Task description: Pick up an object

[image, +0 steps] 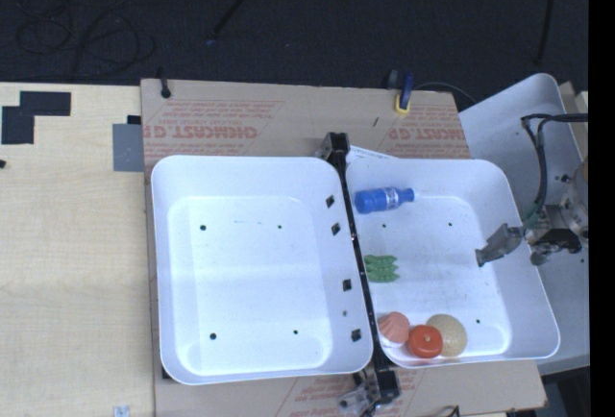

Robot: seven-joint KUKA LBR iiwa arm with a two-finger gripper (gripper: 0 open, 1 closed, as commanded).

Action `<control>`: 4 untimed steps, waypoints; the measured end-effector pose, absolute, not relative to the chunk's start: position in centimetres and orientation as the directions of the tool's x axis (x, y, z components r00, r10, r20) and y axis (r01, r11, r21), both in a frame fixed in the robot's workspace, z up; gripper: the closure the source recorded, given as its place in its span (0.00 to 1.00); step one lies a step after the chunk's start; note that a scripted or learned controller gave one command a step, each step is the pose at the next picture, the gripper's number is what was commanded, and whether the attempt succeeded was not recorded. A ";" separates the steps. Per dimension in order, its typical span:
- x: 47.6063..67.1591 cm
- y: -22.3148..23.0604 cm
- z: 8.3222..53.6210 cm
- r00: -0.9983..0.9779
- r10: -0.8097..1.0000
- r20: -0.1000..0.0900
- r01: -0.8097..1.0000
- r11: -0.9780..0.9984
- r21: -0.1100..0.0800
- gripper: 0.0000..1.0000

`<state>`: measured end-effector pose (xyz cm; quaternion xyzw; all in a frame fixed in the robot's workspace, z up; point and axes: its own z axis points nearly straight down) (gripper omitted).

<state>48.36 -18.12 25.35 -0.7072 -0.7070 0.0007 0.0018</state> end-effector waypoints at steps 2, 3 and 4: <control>47.4 -21.5 24.6 0.002 1.000 0.001 1.000 -0.002 -0.005 1.00; 47.5 -21.4 25.7 0.001 1.000 0.002 1.000 -0.001 -0.004 1.00; 47.7 -21.4 34.7 -0.001 1.000 -0.004 1.000 0.001 0.008 1.00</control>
